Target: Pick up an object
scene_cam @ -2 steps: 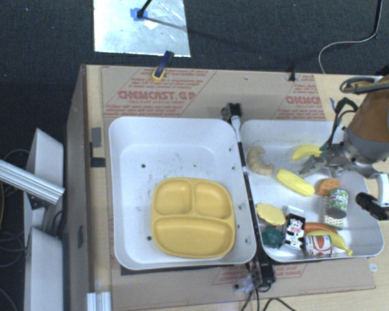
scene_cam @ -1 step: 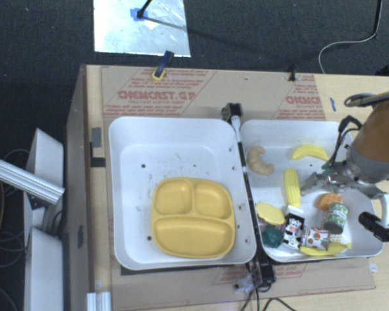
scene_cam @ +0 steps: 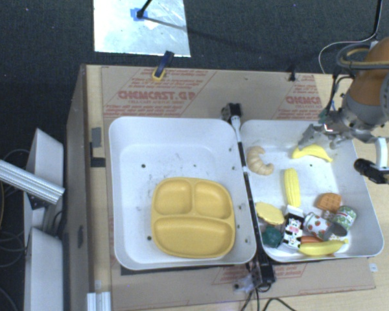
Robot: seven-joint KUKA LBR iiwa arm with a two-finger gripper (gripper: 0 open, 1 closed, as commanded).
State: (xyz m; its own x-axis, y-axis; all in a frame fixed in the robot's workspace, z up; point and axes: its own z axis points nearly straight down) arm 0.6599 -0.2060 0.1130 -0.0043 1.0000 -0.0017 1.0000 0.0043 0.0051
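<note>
The banana (scene_cam: 313,153) nearest our gripper (scene_cam: 325,133) lies just below and a little left of the fingertips, apart from them, its long axis running left to right across the far end of the right bin (scene_cam: 369,206). We cannot tell whether the fingers are parted or closed. Farther from the fingers in that bin lie a croissant (scene_cam: 260,161), a corn cob (scene_cam: 292,186) set lengthwise, and a crowded heap of toy food (scene_cam: 308,225) at the near end. Well to the fingers' left, the left bin (scene_cam: 133,154) holds a yellow divided plate (scene_cam: 193,217).
</note>
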